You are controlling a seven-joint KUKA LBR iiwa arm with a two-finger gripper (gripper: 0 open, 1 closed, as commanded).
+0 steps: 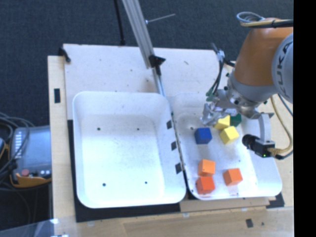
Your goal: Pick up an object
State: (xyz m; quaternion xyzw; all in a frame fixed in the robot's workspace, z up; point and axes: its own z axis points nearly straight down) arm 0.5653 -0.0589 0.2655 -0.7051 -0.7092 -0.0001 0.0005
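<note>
The right bin (266,179) holds several small blocks. A blue cube (203,136) lies near its middle left, and two yellow blocks (228,134) sit just right of it, with a dark green block (236,118) behind them. Three orange cubes (207,167) lie toward the bin's front. My gripper (211,113) hangs low over the back of the right bin, just above and left of the yellow blocks and right behind the blue cube. The wrist hides part of the green block.
The left bin (123,149) lies beside the right one, sharing a rim with black clips (174,145). A slanted aluminium rail (140,28) rises behind the bins. A black cable fitting (259,145) hangs from the arm over the right bin's right side.
</note>
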